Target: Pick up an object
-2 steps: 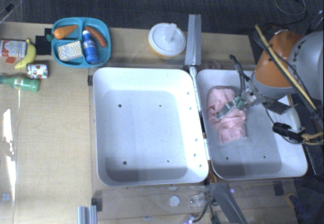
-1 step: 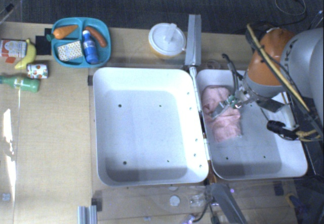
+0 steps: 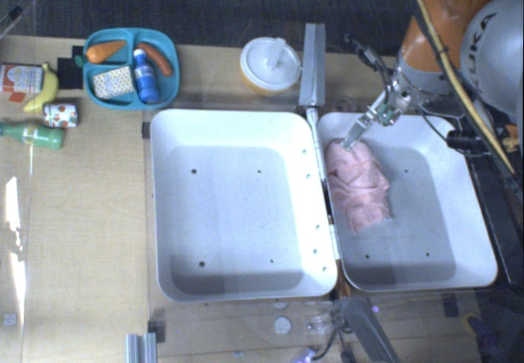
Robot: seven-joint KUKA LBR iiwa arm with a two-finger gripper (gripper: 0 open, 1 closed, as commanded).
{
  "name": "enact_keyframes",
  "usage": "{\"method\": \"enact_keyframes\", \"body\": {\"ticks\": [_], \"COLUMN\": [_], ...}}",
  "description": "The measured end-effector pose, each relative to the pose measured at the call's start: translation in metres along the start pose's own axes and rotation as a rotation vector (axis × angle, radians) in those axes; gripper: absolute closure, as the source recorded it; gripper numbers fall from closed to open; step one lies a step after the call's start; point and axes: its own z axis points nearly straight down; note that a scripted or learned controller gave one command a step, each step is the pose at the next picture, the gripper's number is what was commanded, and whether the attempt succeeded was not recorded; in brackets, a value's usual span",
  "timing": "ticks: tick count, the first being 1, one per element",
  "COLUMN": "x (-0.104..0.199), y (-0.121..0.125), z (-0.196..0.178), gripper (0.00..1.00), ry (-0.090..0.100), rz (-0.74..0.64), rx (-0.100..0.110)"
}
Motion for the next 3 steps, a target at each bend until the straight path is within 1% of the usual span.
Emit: {"method": "enact_keyframes", "body": {"ticks": [1, 2, 3], "x": [-0.016, -0.022, -0.022], "y": [-0.055, -0.022, -0.017], "z": [0.089, 0.094, 0.081], "gripper": [0.0, 0.0, 1.0], "ry": [-0.004, 0.0, -0.006], "rz": [0.099, 0.156, 0.149], "rx": [-0.003, 0.008, -0.004]}}
